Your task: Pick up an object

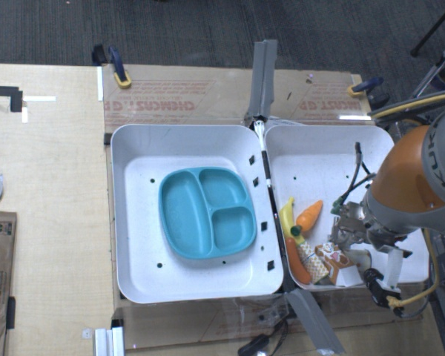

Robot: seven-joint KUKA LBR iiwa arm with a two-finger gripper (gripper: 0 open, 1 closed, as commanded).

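Observation:
The right bin [319,162] holds a small heap of toy food near its front left corner. A yellow banana [287,215] lies beside an orange carrot [310,215]. In front of them are a long red-orange piece [297,262], a checkered piece [311,262] and a brown-and-white piece [332,256]. My gripper [343,233] hangs low over the right bin, just to the right of the heap and right behind the brown-and-white piece. The wrist hides what is directly under it. I see nothing lifted off the bin floor.
The left bin [133,199] holds a blue divided plate [208,212]. A grey divider post [263,80] stands behind the wall between the bins. The arm's orange band [408,180] fills the right bin's right side. Blue clamps [119,65] grip the back edge.

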